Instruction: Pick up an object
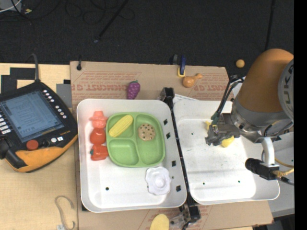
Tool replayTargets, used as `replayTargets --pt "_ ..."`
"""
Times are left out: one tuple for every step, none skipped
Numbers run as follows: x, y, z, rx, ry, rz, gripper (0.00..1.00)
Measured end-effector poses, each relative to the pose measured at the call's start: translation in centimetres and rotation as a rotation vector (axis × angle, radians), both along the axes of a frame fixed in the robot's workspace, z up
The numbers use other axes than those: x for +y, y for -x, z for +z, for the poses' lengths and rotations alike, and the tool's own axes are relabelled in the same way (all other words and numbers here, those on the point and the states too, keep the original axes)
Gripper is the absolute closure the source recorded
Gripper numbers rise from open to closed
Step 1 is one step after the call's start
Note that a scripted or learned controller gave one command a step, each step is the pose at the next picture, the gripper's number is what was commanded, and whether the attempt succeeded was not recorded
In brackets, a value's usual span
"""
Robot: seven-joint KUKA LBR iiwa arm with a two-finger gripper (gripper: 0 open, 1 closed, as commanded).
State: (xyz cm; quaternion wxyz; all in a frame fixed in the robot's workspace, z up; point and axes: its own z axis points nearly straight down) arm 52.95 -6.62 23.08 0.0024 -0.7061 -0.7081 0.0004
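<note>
Reaching in from the right, the gripper (217,137) is hanging low over the right bin (230,186), and a yellow object (226,141) is showing just beside and partly under its dark fingers; whether those fingers are closing on it or merely standing against it, I cannot tell; the grey arm (266,87) with its orange band is looming above that bin's right half.

Taking the right bin as the landmark: the left bin (125,195) is lying directly to its left, the two rims touching along a black divider (173,143); a green divided tray (135,139) is sitting in that left bin, well apart from the right bin, carrying a yellow corn cob (120,125) in its upper-left compartment and a brown cookie (146,132) in its upper-right one; a column of red and pink toys (98,135) is standing still farther left, just beside the tray; a white lid-like piece (158,180) is lying nearer, close to the divider.

Far to the left of the right bin, a teach pendant (33,123) is resting on the bench; behind the bins, on the cardboard, a purple grape bunch (133,89) and a small orange gourd (191,80) are lying; a yellow lump (159,221) is sitting below the bins, near their shared corner.
</note>
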Motion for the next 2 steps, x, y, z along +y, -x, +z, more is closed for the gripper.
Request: replayTargets --pt "5.7 0.2 -1.0 0.001 0.0 0.001 1.0" --pt "11.7 1.4 0.2 -0.001 0.001 0.002 1.0"
